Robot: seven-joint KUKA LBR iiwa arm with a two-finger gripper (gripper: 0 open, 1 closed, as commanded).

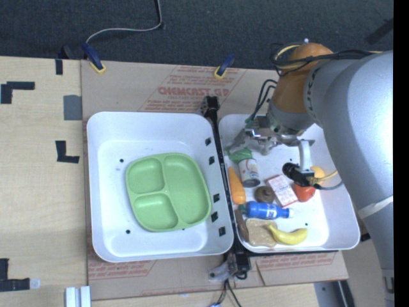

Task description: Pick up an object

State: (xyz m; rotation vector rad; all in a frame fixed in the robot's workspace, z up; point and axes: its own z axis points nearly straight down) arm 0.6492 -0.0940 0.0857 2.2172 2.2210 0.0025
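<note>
From your overhead camera, the gripper (255,142) hangs over the right bin's (339,229) upper left corner, hard against the divider between bins; whether its fingers are open or closed you cannot tell, as the wrist hides them. Below it the objects crowd together: an orange carrot (237,188) lying lengthwise along the divider, a blue bottle (267,211) lying crosswise, a banana (287,236) near the front rim. The left bin (105,139) holds a green divided plate (168,191) with open floor around it.
</note>
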